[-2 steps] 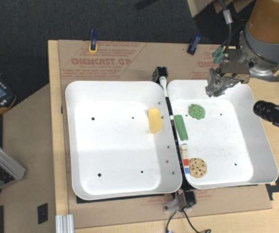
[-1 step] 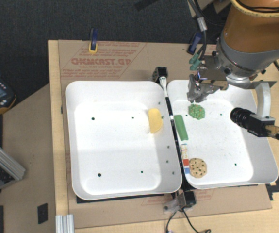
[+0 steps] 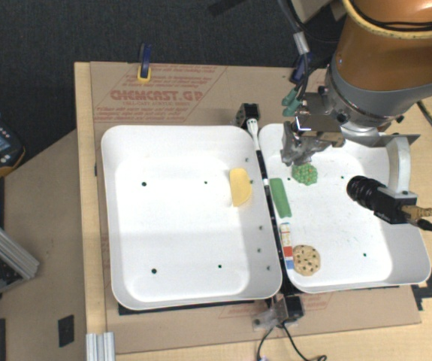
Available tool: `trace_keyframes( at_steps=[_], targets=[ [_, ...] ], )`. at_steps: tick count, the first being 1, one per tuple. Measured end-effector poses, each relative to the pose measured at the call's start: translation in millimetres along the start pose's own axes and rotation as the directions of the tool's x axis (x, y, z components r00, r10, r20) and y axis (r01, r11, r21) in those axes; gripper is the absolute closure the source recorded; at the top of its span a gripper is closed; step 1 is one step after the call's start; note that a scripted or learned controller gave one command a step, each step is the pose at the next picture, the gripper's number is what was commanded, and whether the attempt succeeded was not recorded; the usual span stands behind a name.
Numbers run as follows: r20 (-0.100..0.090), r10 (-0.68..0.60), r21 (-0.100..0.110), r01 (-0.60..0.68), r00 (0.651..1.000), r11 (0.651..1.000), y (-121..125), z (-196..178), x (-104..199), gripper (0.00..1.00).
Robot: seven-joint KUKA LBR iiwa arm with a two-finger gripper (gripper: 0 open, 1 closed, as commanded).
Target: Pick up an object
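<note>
My gripper (image 3: 298, 156) hangs over the far left part of the right bin (image 3: 396, 265), directly above a small green bumpy object (image 3: 304, 174) that looks like broccoli. Its fingertips reach down to the top of that object. A green bar (image 3: 279, 197) lies along the right bin's left wall. Near the right bin's front left corner sits a round cookie (image 3: 306, 259), with a small red, white and blue item (image 3: 287, 248) beside it. A yellow oblong piece (image 3: 240, 186) lies in the left bin (image 3: 148, 277) near its right wall.
A black cylinder on a bracket (image 3: 373, 194) juts over the right bin from the arm's side. The bins rest on a cardboard sheet (image 3: 163, 89) with a blue and yellow clip (image 3: 145, 66) at its far edge. Black clamps (image 3: 247, 114) sit between the bins.
</note>
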State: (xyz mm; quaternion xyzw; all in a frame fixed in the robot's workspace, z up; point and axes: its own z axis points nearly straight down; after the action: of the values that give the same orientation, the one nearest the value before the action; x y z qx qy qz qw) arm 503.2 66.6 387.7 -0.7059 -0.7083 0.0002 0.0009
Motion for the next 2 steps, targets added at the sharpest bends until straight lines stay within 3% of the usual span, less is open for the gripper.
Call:
trace_keyframes(
  at_steps=[1, 2],
  targets=[
    [0.000, -0.001, -0.004, 0.001, 1.000, 1.000, 3, -1, 48, 1.00],
    [0.002, 0.002, 0.008, -0.002, 1.000, 1.000, -26, 57, 56, 1.00]
  ],
)
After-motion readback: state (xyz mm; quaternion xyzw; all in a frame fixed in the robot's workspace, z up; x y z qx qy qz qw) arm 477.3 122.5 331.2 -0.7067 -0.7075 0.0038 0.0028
